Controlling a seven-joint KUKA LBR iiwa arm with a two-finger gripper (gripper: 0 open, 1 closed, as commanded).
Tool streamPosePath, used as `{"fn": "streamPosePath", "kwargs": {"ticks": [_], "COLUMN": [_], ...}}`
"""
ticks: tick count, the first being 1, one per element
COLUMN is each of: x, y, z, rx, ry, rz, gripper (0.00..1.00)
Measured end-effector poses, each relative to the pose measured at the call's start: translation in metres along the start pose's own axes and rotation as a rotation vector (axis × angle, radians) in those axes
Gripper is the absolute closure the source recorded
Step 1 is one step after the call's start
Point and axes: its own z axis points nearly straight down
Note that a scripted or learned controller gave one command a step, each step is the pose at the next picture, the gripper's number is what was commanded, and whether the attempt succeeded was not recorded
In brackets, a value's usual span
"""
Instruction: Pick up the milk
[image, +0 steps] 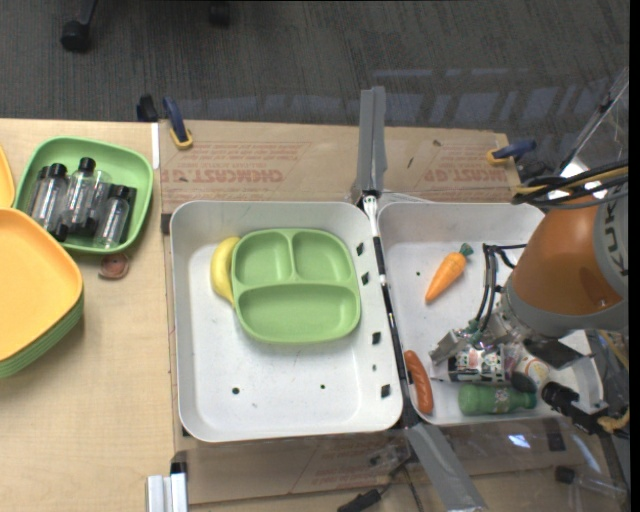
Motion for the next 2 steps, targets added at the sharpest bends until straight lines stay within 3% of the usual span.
{"fn": "streamPosePath", "kwargs": {"ticks": [1,2], "x": [-0.001,-0.011], "y": [-0.001,0.061], "z": [-0.007,-0.093], "rx": [0.003,0.005], "ry": [0.001,0.001], "rz": [0.005,-0.182], "gripper": [1.00,1.00]}}
